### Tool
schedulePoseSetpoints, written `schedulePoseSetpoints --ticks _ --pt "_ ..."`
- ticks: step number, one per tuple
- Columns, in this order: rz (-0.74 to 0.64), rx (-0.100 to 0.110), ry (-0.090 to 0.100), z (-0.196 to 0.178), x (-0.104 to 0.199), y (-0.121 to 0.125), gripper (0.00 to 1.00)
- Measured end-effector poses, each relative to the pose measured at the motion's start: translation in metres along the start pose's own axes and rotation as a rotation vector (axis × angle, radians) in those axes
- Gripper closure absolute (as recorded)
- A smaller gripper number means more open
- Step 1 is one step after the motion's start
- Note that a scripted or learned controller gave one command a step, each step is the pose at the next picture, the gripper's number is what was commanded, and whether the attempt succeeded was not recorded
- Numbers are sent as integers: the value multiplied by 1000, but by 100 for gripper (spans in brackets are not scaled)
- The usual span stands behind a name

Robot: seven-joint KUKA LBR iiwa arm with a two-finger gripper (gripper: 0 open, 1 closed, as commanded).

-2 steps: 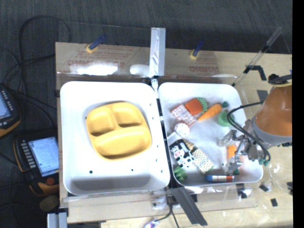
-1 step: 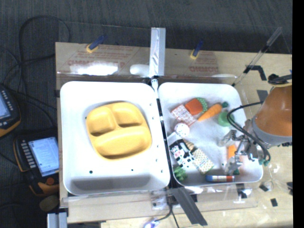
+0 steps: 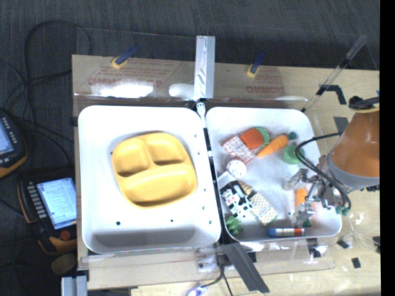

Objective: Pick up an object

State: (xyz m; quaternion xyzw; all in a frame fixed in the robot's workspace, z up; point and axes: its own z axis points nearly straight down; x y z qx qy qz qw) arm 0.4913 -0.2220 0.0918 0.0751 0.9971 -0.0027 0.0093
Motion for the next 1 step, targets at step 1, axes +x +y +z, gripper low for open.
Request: schedulePoseSetpoints --ticks 1 --pt "-14 1 0 0 0 1 0"
